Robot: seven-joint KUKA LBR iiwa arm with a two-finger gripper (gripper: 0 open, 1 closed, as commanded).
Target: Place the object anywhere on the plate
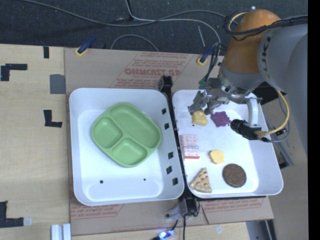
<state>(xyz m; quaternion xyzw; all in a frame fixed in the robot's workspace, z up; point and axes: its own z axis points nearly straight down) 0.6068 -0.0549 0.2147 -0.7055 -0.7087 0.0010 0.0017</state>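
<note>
A green plate (pixel 126 133) with three compartments lies in the left bin (pixel 85 184). In the right bin (pixel 265 176) my gripper (pixel 205 105) hangs low over the far left part, right above a small yellow piece (pixel 199 118). The piece rests at the fingertips, and I cannot tell whether it is between them. A purple piece (pixel 220 118) lies just to the right of it.
The right bin also holds a red and white packet (pixel 190 146), a yellow chunk (pixel 217 156), a brown round cookie (pixel 234 175) and a pizza slice (pixel 201 180). The grey arm with its orange band (pixel 250 39) comes in from the upper right. Cables run behind the bins.
</note>
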